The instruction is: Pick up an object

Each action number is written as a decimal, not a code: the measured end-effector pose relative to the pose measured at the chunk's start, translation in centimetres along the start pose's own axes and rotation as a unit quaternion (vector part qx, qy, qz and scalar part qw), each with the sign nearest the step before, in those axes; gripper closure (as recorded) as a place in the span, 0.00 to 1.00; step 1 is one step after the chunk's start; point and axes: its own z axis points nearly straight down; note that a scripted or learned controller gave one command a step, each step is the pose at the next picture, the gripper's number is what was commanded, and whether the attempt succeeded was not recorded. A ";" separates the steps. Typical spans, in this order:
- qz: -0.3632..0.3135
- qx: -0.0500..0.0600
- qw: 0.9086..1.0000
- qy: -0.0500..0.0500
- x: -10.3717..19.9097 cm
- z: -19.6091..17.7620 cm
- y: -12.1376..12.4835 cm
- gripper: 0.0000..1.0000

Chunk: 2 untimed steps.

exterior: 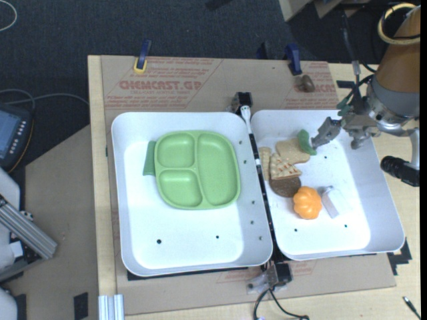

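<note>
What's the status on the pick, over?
Pincer over right bin, upper part, nothing visibly held. Orange fruit lies loose near bin's middle, apart from pincer. Waffle pile and small grey piece crowd it.

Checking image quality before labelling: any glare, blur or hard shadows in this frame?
Camera view: lighting even and soft, shadows faint under the green plate and orange fruit; mild glare on the right bin floor; the gripper and small items beside it look slightly soft; the dark floor shows little detail.

Grey arm (393, 99) with an orange band above the wrist, ending in a metal hand (325, 135).
</note>
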 end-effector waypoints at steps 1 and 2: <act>-0.001 -0.007 1.000 -0.001 0.0 -0.8 0.3 0.00; -0.001 -0.005 1.000 -0.001 -0.9 4.4 -0.1 0.00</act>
